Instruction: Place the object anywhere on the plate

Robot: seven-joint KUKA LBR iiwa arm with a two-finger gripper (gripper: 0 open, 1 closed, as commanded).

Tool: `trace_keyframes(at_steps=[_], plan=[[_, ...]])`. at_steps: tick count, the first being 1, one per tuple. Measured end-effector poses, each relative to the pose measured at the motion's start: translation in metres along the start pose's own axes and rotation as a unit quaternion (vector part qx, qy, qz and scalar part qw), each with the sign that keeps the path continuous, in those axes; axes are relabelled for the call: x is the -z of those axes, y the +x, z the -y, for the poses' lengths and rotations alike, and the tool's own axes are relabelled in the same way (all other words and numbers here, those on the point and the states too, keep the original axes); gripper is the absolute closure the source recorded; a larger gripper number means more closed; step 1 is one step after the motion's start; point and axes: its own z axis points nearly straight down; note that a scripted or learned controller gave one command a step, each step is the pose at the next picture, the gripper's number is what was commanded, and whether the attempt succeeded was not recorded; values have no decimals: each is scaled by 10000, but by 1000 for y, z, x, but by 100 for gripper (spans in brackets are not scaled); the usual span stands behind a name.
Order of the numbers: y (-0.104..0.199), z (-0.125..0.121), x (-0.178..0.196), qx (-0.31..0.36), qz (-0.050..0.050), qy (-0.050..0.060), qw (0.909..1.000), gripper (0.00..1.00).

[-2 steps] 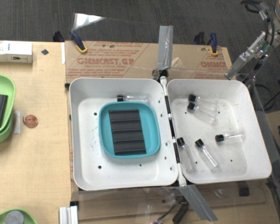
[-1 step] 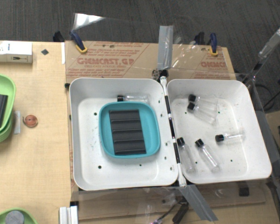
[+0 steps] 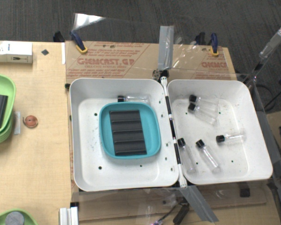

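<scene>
Two shallow white bins sit side by side on the bench: left bin (image 3: 82, 139) and right bin (image 3: 253, 125). Left bin: one teal plate (image 3: 152, 125) with rounded corners, lying flat near the bin's middle; on it a black ribbed insert (image 3: 127, 131) of four raised bars, covering most of the plate's centre. Just beyond the plate's far edge, on the bin floor, one clear vial with a black cap (image 3: 130, 98), lying on its side, cap to the left, apart from the plate rim or barely beside it. Right bin: several more clear black-capped vials, all lying down; two (image 3: 200, 110) close together in the far left part, one (image 3: 229, 138) toward the right, one (image 3: 207, 154) near the middle, and one (image 3: 186, 153) along the left wall. Far of the bins: a printed cardboard sheet (image 3: 107, 60) held by blue-and-orange clamps (image 3: 78, 41). Left of the bins on the wooden bench: a green tray (image 3: 8, 95), partly cut off by the left edge, and a small copper-coloured disc (image 3: 31, 121).
</scene>
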Motion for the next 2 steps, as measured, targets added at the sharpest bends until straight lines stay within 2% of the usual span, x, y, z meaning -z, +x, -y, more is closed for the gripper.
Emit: trace_keyframes(at_steps=[2], plan=[[0,0,0,0,0,0,10000,0]])
